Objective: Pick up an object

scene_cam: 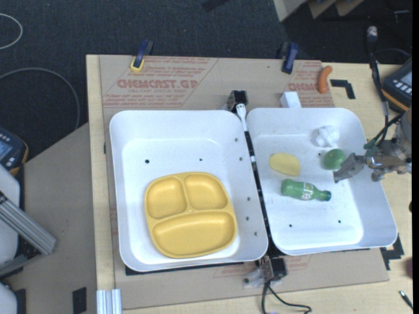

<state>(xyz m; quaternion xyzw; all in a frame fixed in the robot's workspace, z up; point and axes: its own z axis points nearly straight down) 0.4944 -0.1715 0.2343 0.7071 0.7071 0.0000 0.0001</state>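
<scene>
Green ball, small, round, glossy, in right bin, gripper just beside it, finger state unclear.

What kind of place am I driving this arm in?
Probably a robotics lab test bench: two shallow white bins on a board clamped by a blue clip, with a loose black cable.

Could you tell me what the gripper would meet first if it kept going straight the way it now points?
The gripper points left across the right bin. The green ball sits right by its tip, likely first; farther along lie the green bottle and yellow lemon-like piece. Height is unclear from this slanted view.
</scene>
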